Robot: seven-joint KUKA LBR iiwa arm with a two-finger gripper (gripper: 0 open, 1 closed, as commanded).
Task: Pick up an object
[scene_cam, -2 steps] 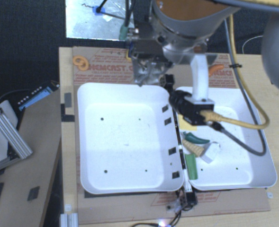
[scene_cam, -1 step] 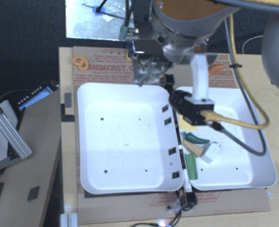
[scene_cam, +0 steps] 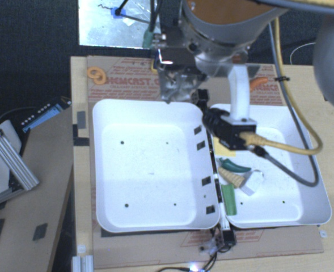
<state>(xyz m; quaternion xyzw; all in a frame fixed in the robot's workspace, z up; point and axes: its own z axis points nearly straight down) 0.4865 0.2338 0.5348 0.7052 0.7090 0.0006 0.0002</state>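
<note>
Several small objects lie in the right bin [scene_cam: 303, 208] near its left wall: a green stick [scene_cam: 229, 199], a dark teal curved piece [scene_cam: 235, 165], a beige ribbed cone [scene_cam: 233, 177], a white scrap [scene_cam: 254, 183] and a yellow piece [scene_cam: 225, 147]. My gripper [scene_cam: 178, 89] hangs over the back rim of the left bin [scene_cam: 149, 169], close to its far right corner and well apart from those objects. I see nothing held in it. The arm's big grey and orange body covers the upper right of the camera view.
A black fitting [scene_cam: 230, 130] with a yellow cable [scene_cam: 286, 147] and a white post [scene_cam: 239, 95] hangs over the back left of the right bin. An orange ring [scene_cam: 96, 75] lies on the cardboard behind the left bin. An orange bit [scene_cam: 259, 82] sits behind the right bin.
</note>
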